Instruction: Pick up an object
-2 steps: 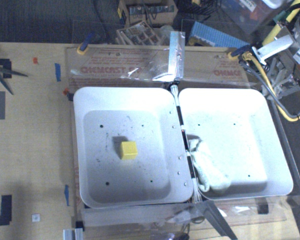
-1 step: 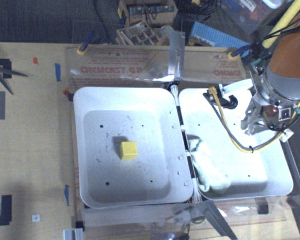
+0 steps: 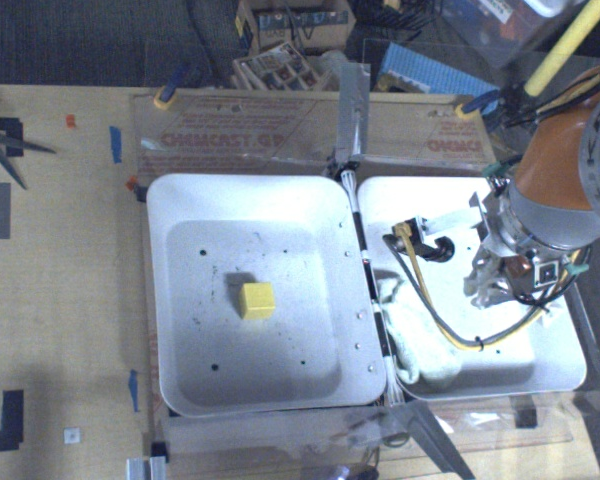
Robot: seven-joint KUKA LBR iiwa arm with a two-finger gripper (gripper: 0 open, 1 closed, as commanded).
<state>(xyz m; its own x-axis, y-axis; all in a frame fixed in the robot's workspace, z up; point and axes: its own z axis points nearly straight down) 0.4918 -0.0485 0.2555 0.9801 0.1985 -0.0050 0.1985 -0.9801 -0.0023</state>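
block (image 3: 257,300): yellow, lying in left bin (image 3: 180,218)
hand (image 3: 490,286): over right bin (image 3: 420,193), finger state cannot be told

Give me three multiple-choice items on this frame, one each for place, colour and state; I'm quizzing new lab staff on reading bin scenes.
1. Where does the block lie?
A. left bin
B. right bin
C. on the bench

2. What colour is the block?
A. red
B. yellow
C. blue

3. Where is the gripper?
A. over the right bin
B. touching the block
C. over the left bin

Answers:
1 A, it sits on the left bin floor.
2 B, it is plainly yellow.
3 A, it hangs over the right bin, far from the block.
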